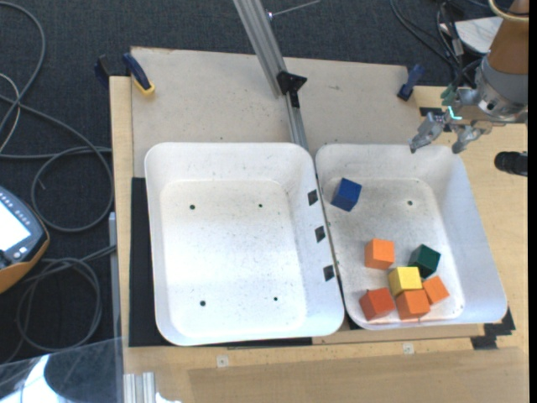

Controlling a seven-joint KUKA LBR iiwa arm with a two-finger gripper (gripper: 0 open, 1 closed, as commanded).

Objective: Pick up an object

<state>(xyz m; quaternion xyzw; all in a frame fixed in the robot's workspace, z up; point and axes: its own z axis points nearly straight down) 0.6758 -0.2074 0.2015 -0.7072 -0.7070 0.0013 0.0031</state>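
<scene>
On the desk [210, 82] sit two white bins; the right bin [474, 225] holds a blue block [346, 194] apart and orange, yellow, green blocks [407, 282] clustered near its front. Above its far rim, the jaws [440, 140] hang spread, holding nothing.

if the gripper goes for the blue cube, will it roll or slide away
The blue cube looks rigid and flat-faced, so it should slide or tip rather than roll. It sits alone in the right bin, sitting skewed to the walls, so a push may spin it. The gripper appears open above the bin's far edge.
</scene>
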